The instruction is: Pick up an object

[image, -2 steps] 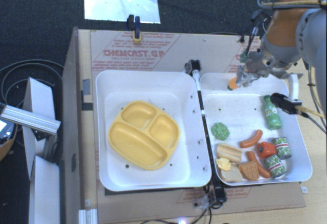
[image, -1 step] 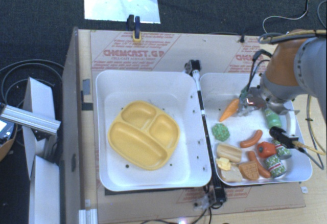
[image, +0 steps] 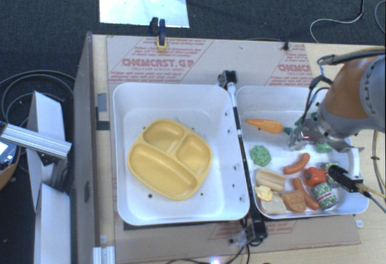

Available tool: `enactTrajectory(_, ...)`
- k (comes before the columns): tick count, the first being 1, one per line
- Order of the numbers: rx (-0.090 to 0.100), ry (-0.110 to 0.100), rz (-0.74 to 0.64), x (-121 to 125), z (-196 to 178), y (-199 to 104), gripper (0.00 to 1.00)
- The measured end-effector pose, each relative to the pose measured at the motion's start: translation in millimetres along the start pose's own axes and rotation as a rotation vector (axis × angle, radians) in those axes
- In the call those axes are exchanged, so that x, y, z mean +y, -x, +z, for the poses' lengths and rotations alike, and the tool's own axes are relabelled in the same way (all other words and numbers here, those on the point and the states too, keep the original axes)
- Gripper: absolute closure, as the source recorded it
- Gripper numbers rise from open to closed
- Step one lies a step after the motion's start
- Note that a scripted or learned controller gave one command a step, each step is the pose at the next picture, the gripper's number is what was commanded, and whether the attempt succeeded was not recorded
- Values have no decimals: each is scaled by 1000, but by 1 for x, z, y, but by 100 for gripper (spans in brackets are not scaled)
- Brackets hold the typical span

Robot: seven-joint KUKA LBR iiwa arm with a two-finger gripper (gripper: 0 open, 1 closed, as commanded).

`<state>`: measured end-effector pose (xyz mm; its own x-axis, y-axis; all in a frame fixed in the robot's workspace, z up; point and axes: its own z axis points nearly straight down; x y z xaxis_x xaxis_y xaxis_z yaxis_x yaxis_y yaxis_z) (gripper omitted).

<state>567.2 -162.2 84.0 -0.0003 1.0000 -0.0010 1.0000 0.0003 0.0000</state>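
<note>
The right bin (image: 265, 99) holds play food: an orange carrot (image: 265, 126) at its upper left, a green broccoli piece (image: 261, 155), two sausages (image: 296, 163) (image: 305, 194), a red tomato (image: 313, 176), a small can (image: 325, 195), a bread slice (image: 295, 201) and pale pieces (image: 269, 180). My gripper (image: 301, 135) hangs low at the bin's right side, just right of the carrot's green end and above the upper sausage. The grey and orange arm (image: 356, 91) comes in from the right.
The left bin (image: 132, 100) holds a yellow divided plate (image: 170, 158). A black divider rail (image: 240, 142) runs between the bins. Cables (image: 350, 15) trail at the upper right, and a clamp (image: 160, 31) sits at the board's back edge.
</note>
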Motion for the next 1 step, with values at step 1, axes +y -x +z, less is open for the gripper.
enactTrajectory(1,1,2,-1,-40,-70,-14,100)
